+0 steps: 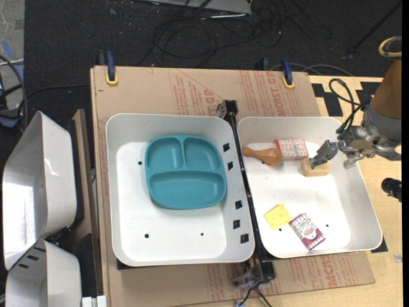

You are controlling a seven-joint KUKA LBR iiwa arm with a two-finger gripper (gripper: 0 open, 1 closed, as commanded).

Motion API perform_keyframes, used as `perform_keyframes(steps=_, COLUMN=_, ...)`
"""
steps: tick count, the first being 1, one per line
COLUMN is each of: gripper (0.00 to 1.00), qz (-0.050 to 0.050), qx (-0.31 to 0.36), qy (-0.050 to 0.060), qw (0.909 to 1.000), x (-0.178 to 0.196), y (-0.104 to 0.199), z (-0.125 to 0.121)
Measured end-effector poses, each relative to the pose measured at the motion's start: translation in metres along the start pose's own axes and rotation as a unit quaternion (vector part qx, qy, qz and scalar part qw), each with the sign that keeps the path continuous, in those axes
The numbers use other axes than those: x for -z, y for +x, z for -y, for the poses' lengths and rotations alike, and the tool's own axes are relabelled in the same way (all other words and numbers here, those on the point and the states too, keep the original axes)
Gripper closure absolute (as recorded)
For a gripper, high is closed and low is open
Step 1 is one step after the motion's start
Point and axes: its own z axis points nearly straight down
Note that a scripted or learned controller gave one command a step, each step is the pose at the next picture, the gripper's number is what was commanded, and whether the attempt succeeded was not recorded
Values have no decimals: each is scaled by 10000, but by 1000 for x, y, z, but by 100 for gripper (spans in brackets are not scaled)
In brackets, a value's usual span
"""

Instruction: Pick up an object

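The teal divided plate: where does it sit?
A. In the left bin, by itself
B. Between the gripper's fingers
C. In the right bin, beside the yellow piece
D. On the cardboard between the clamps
A. The teal divided plate lies flat in the left bin with nothing else beside it, while the yellow piece and the other small items lie in the right bin, near the gripper.

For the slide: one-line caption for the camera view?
Gripper hovers open over a tan block in the right bin; teal tray sits left.
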Motion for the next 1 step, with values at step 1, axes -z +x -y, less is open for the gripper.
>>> perform_keyframes(steps=1, gripper=0, qz=14, qx=16, qy=-61, qw=10000, x=7, y=0, z=-3)
